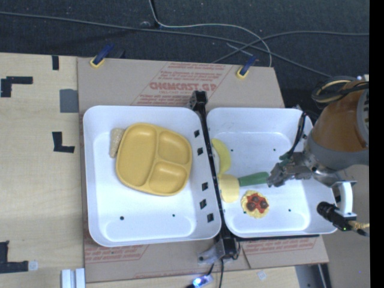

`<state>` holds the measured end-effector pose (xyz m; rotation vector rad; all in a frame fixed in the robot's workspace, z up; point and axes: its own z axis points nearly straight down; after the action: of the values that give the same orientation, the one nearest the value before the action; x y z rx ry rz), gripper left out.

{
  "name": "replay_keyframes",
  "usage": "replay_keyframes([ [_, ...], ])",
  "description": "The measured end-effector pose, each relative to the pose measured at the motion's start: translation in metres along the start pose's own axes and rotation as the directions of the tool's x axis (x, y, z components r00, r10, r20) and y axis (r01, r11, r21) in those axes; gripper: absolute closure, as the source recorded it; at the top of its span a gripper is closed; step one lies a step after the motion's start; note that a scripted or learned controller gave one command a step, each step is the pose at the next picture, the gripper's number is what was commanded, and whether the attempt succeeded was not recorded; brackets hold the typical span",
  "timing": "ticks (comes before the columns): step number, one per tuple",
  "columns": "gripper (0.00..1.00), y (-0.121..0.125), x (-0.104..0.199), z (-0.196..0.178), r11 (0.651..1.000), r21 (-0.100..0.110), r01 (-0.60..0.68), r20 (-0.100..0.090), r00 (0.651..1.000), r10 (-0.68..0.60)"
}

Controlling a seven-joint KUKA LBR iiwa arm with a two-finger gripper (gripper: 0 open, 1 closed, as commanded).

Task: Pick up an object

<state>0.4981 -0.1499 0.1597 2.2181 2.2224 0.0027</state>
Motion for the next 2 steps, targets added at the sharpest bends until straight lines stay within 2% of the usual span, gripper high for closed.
replay_keyframes([
  [1, 1.00, 0.0035, -0.0052, -0.0619, 1.000, -0.003, 0.000, 0.002, 1.000, 0.000],
  [2, 1.00, 0.0039, -0.0047, -0.0679, 1.000, 0.003, 0.000, 0.000, 1.000, 0.000],
])
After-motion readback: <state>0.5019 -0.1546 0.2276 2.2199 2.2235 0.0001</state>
